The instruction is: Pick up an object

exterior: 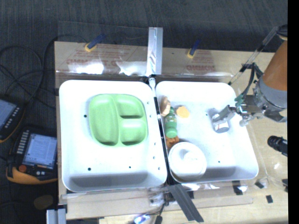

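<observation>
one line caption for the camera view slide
Tool over right bin near white bowl; green tray in left bin.

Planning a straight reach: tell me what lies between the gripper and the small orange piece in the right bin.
In the camera view, bare white floor of the right bin separates the gripper from the small orange piece; nothing sits between them.

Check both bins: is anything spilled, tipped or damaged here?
Nothing spilled or broken. The green divided plate lies flat in the left bin. In the right bin, the small items crowd against the divider: a green bottle lying down, an orange piece and a white bowl.
</observation>
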### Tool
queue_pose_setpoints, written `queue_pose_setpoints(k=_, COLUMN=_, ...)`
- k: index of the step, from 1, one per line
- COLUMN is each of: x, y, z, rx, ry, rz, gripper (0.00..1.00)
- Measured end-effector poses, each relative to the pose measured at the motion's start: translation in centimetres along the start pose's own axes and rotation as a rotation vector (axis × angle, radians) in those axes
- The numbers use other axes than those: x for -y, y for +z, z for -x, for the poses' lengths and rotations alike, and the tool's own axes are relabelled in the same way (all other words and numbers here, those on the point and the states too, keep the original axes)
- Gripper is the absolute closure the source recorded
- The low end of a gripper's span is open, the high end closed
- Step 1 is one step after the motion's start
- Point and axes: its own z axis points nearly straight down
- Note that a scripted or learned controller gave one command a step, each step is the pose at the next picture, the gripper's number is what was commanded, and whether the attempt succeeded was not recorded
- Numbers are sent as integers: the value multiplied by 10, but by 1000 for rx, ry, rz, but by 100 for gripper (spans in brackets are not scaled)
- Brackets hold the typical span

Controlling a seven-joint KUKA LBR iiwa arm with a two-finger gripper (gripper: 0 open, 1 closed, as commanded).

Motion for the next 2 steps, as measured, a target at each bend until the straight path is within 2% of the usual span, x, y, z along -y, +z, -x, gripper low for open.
queue_pose_setpoints(k=1, x=-28, y=163, z=36, rx=-2, ry=69, rz=10, gripper=0)
queue_pose_setpoints(k=2, x=-76, y=86, z=53, rx=1, ry=-73, rz=2, gripper=0)
